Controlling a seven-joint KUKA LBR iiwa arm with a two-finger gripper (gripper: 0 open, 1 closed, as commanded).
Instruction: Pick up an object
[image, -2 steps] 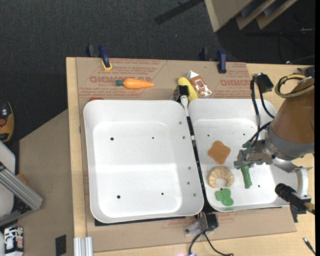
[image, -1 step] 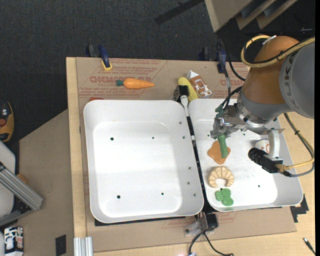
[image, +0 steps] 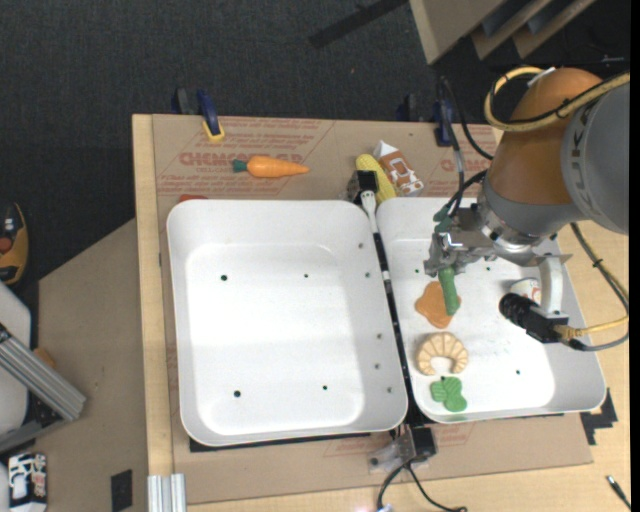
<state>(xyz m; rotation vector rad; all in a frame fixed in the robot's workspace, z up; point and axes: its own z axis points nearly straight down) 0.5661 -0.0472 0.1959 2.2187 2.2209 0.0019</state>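
My gripper (image: 447, 262) hangs over the upper left part of the right bin (image: 520, 385). Directly under it lies a green stick-like piece (image: 451, 293) that rests across an orange lump (image: 433, 305); the stick's top end reaches up to the gripper's tip. Whether the gripper touches or holds it is unclear from this angle. Further toward the front lie a tan croissant-shaped toy (image: 442, 352) and a small green leafy toy (image: 449, 393).
The left bin (image: 200, 240) sits beside the right one. On the bench behind the bins lie a toy carrot (image: 270, 167), a yellow banana-like toy (image: 371, 166), a brown-and-white packet (image: 401, 173) and a small black thing (image: 363, 186).
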